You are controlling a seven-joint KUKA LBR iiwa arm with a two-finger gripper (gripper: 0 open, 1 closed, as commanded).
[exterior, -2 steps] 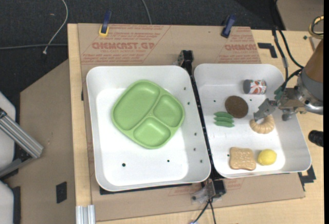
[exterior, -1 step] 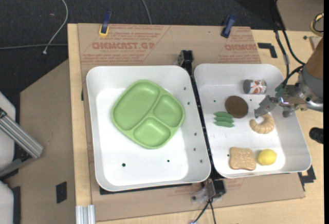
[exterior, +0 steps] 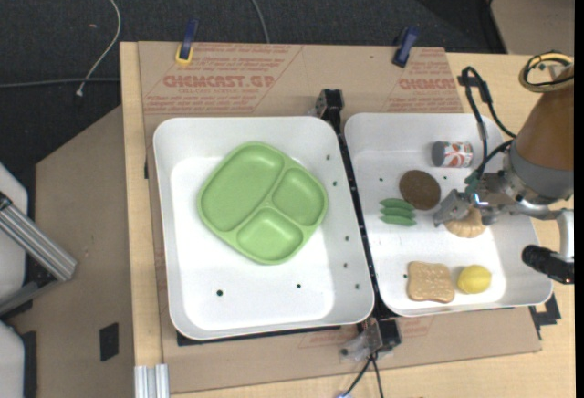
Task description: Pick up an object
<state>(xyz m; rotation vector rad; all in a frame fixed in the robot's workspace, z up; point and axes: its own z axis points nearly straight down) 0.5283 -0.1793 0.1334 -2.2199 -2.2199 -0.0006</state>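
Observation:
The right bin (exterior: 511,296) holds several small items. A little can (exterior: 453,153) lies on its side at the back. A brown round cookie (exterior: 420,189) sits near the middle, with green bean pods (exterior: 397,211) to its left. A tan cracker (exterior: 430,282) and a yellow lemon (exterior: 474,279) lie at the front. The gripper (exterior: 462,207) hangs low over the bin's right half, just right of the cookie. A pale tan piece (exterior: 468,226) pokes out from under it on the near side. Whether the gripper touches that piece is unclear.
The left bin (exterior: 182,277) holds a green divided plate (exterior: 263,202). The grey arm with its orange band (exterior: 547,136) comes in over the right bin's right rim. Black cables (exterior: 474,95) trail along the bin's back right. Blue clamps (exterior: 187,42) pin the cardboard at the back.

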